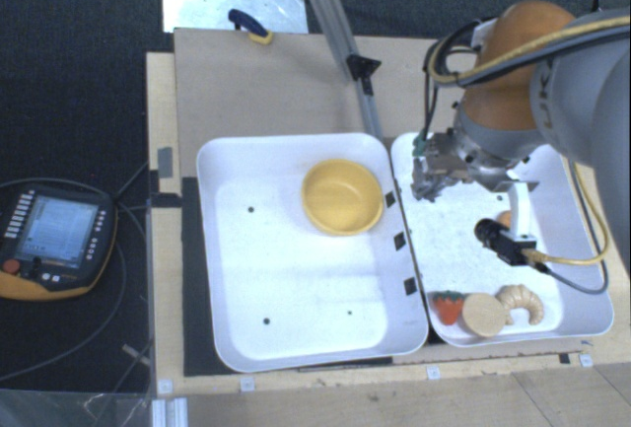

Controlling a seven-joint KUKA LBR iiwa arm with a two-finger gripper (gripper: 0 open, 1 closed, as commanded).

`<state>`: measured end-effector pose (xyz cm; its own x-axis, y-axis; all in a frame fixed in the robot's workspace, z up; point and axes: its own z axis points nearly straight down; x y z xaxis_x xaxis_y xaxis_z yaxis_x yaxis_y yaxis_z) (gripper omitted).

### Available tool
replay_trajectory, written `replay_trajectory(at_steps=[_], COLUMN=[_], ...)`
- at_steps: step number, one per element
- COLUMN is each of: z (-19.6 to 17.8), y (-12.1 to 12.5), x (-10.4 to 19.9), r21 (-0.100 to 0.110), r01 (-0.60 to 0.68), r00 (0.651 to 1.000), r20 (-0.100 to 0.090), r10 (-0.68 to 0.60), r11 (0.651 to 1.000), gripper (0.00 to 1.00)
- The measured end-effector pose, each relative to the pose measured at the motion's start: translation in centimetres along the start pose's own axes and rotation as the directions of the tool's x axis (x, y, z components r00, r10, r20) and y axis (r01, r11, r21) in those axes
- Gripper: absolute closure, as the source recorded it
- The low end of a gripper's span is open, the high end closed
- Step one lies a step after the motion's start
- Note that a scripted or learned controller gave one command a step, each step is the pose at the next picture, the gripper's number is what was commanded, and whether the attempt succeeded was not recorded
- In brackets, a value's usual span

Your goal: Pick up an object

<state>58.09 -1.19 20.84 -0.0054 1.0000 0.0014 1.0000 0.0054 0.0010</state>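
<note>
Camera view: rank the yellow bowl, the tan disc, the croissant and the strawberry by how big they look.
1. yellow bowl, in the left bin, clearly largest.
2. tan disc and croissant, in the right bin; they look alike in size, so I won't rank them.
3. strawberry, smallest, partly behind the bin wall.

A single fixed camera looks down on the table (256,85) from above at a slant, far enough back to take in both white bins whole. The left bin (296,317) sits near the centre of the frame, the right bin (582,312) toward its right side. The arm (552,70) enters from the right edge, its orange band uppermost. Dark floor borders the table at the left and top, where a handheld control pendant (54,238) lies well left of the bins. The table's near edge runs along the bottom of the frame.
</note>
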Motion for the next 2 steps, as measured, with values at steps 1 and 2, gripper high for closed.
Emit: replay_trajectory(at_steps=[1,2], z=[-1.2,-0.8], y=[2.7,5.2], x=[4.4,9.5], r21=[-0.001,0.000], r01=[-0.001,-0.001], r00=[1.000,1.000], r20=[0.000,0.000], r10=[0.001,0.001], r11=[1.000,1.000], gripper=[1.00,1.00])
